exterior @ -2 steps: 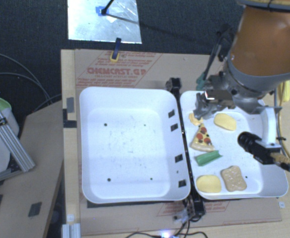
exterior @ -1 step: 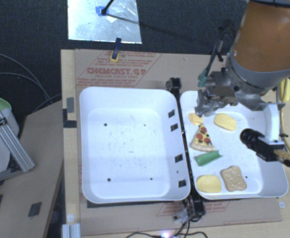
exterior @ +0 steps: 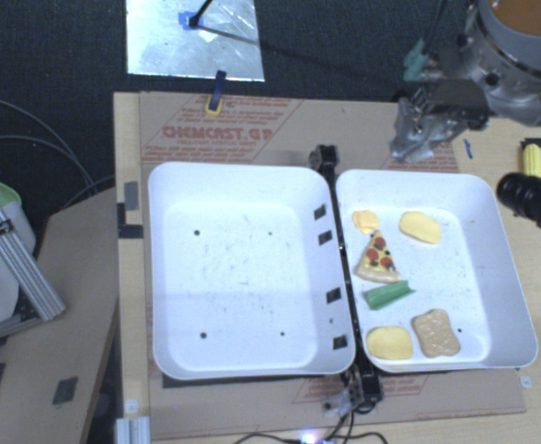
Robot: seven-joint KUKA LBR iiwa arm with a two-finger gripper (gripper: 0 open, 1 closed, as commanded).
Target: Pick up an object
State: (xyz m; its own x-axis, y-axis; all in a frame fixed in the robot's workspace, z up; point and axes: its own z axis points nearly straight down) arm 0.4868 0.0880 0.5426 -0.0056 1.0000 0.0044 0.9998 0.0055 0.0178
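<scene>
Camera view: the gripper (exterior: pixel 421 141) hung above the counter (exterior: pixel 252 128) just past the far edge of the right bin (exterior: pixel 497 248), with nothing visible in it. Can't tell whether the fingers were released or clenched, too blurred at that angle. The arm (exterior: pixel 515 26) came in from the upper right, orange band at top.

All the objects sat in the right bin, well apart from the gripper:
- small yellow piece (exterior: pixel 365 221) near the far left corner
- larger yellow piece (exterior: pixel 420 228) just right of it
- pizza slice (exterior: pixel 377 258) below the small yellow one, close to the bin's left wall
- green piece (exterior: pixel 387 294) just below the pizza slice, lying at a slant
- round yellow piece (exterior: pixel 389 342) near the front edge
- tan cookie-shaped piece (exterior: pixel 435 332) just beside it on the right

Left bin (exterior: pixel 242 266) showed bare white floor with a few dark specks.
</scene>
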